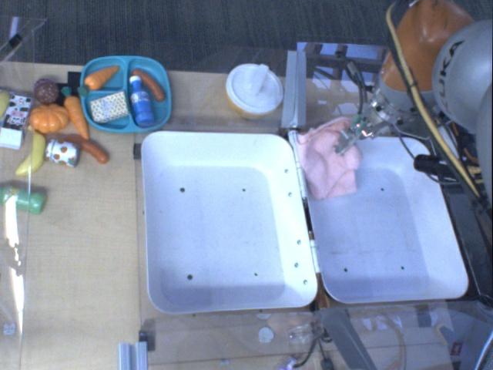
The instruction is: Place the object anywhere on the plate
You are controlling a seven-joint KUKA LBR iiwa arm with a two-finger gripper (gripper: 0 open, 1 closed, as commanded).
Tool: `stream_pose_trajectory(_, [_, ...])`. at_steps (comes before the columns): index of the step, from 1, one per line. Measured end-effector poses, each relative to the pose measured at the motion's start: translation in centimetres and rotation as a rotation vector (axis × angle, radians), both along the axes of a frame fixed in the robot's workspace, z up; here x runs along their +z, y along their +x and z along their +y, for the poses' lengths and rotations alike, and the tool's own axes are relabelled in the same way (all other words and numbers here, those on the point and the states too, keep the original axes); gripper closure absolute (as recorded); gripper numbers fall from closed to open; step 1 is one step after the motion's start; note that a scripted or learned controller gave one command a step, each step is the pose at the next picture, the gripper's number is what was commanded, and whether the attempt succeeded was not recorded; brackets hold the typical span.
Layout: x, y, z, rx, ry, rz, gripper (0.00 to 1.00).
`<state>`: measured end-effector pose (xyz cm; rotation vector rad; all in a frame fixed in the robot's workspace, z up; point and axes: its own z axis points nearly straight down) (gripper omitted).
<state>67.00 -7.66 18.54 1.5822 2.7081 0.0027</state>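
**Gripper down on the pink cloth at the far corner of the right bin**

The arm (pixel 454 60) reaches in from the right of the camera view, its grey casing and orange band high at the far right; the gripper (pixel 348 139) sits low over the far left corner of the right bin (pixel 400 260), its tip at the pink cloth (pixel 330 160); the fingertips press into or pinch the upper right part of the cloth, and the fabric bunches toward them, but whether the fingers are apart or closed on it cannot be told from this slant.

The pink cloth lies crumpled in that corner, against the bin's left wall and close to its far wall; part of it rides up toward the rim beside the divider between the bins. The left bin (pixel 223 222) stands just beside the right one, their near walls touching.

Beyond the left bin, on the wooden bench (pixel 69 268), stands a white lidded cup (pixel 254 89) on a yellow base; further left lies a blue divided plate (pixel 123 92) holding a toy carrot, a blue bottle, a sausage and a cracker-like square; the plate is well apart from the cloth. To the plate's left lie small toy foods: a pumpkin (pixel 48 119), a banana (pixel 32 154), a small can (pixel 62 153); a green item (pixel 27 200) rests nearer the left edge.
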Motion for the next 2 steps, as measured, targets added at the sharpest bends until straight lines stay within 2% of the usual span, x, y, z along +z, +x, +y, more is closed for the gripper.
stream_pose_trajectory(1, [4.0, 0.2, 0.1, 0.006, 0.001, 0.0, 1.0])
stream_pose_trajectory(2, [3.5, -3.2, 3.5, 0.408, 0.0, 0.001, 1.0])
